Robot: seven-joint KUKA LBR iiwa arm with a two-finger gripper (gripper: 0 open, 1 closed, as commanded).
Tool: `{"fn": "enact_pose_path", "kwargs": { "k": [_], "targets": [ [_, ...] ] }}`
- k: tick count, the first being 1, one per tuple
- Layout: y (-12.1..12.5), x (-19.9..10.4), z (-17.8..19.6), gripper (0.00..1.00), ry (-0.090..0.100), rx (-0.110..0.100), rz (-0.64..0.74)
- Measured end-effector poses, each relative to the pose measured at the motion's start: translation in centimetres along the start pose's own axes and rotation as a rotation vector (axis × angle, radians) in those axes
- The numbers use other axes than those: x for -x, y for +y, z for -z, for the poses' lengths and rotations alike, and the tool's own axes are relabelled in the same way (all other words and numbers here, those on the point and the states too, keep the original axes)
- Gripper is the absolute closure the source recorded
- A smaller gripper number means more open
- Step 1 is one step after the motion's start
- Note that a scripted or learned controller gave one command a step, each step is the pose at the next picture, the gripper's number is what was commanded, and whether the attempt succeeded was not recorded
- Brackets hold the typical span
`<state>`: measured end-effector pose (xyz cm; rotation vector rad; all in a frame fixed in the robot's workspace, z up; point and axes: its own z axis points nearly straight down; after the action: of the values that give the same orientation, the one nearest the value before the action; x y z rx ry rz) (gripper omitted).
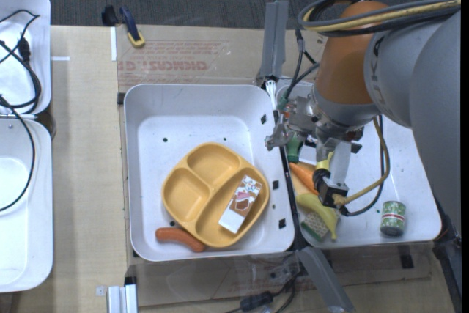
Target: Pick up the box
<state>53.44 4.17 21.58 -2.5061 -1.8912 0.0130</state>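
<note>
- The small white cardboard box with red-brown print (241, 204) lies tilted in the large compartment of the yellow sectioned plastic tray (192, 190), at the 4 o'clock side of the left white bin (143, 157).
- The claw (322, 190) hangs over the right white bin (419, 179), above an orange carrot (303, 174) and a yellow banana (321, 216); how wide it stands, I cannot tell, and nothing shows in its hold.
- Judged step: approach, grasp not begun.
- Next move likely calls for travel toward 9 o'clock across the bin wall, then descent aligned with the box's long edges.
- An orange sausage (178, 237) lies at the tray's 6 o'clock; a green-labelled can (393, 218) stands at the right bin's 4 o'clock.
</note>
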Motion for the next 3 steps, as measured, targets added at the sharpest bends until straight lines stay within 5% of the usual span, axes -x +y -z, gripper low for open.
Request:
{"fn": "enact_pose_path", "kwargs": {
  "k": [1, 2, 3],
  "targets": [
    [9.5, 3.2, -2.7, 0.00, 0.000, 0.000, -0.170],
    [8.4, 11.5, -2.7, 0.00, 0.001, -0.001, -0.258],
    [6.4, 13.9, -11.0, 0.00, 0.003, 0.003, -0.088]
  ]
}}
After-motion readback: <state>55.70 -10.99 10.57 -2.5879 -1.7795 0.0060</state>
